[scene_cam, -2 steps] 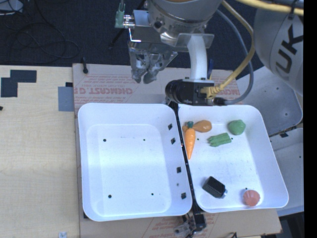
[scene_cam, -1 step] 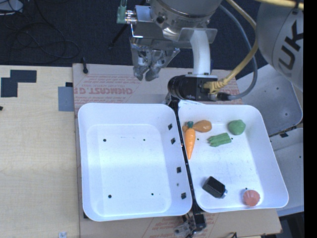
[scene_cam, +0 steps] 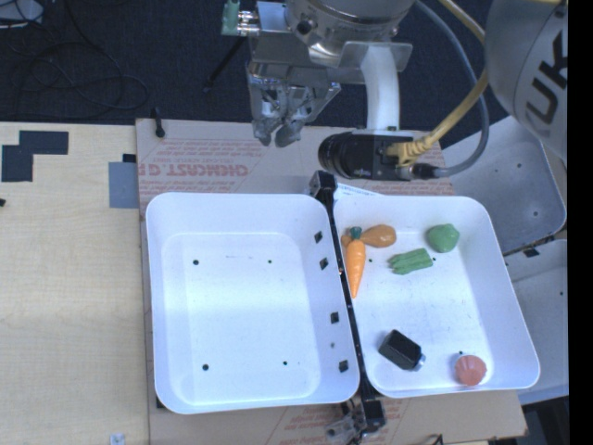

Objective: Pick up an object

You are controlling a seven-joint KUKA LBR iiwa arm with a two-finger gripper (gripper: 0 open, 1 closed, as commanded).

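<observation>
**End effector raised above the far edge, toys lying in the right bin**

Nearest the camera, the pink ball (scene_cam: 470,370) sits at the right bin's (scene_cam: 505,276) five o'clock corner, with the black block (scene_cam: 401,350) just beside it toward nine o'clock, tilted and apart from the ball. Farther back, toward twelve o'clock, the orange carrot (scene_cam: 355,263) lies lengthwise along the divider between the bins, its green top pointing away from the camera. An orange gourd-shaped toy (scene_cam: 379,236) rests at the carrot's top end, close enough that I cannot tell whether they touch. At three o'clock from the carrot lies a green pod-shaped piece (scene_cam: 410,261), and a rounded green toy (scene_cam: 443,237) sits near it toward one o'clock, a small gap between them.

The left bin (scene_cam: 171,248) stands side by side with the right one on a cardboard sheet (scene_cam: 199,165) over the tabletop (scene_cam: 65,276).

The arm (scene_cam: 528,54) enters from three o'clock, its wrist bending over the bins' far edge. The end effector (scene_cam: 281,137) hangs high above the cardboard at the twelve o'clock side, pointing downward, well apart from every toy. Its fingers look drawn close together, with nothing between them.
</observation>
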